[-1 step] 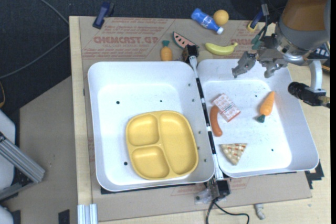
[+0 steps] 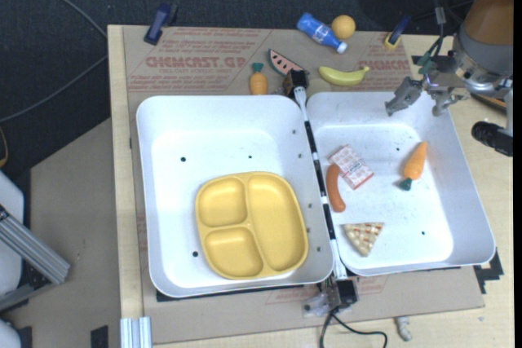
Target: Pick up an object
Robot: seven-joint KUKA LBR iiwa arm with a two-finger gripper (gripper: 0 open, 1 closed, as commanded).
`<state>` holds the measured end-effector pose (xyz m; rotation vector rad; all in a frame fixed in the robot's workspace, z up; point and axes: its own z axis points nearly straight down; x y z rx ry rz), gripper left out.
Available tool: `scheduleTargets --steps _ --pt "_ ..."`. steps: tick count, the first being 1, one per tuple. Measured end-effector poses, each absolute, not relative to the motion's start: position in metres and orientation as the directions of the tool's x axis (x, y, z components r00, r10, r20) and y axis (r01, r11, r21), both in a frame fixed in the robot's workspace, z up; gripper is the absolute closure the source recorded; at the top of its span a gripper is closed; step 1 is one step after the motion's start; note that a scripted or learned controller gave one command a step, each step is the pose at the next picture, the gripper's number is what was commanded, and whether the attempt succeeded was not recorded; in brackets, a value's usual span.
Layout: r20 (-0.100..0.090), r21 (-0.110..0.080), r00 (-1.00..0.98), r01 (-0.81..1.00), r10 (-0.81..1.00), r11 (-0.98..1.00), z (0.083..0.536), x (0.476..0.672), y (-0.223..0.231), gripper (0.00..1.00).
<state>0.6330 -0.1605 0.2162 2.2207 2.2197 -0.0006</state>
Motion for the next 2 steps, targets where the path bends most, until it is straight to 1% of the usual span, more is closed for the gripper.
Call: scheduleTargets --steps 1,2 --pt "-0.001 0.003 0.000 1.000 1.000 0.000 0.094 0.596 -0.211 0.00" --pt "0.001 -0.002 -0.001 1.000 1.000 0.001 0.084 0.586 -0.190 0.00"
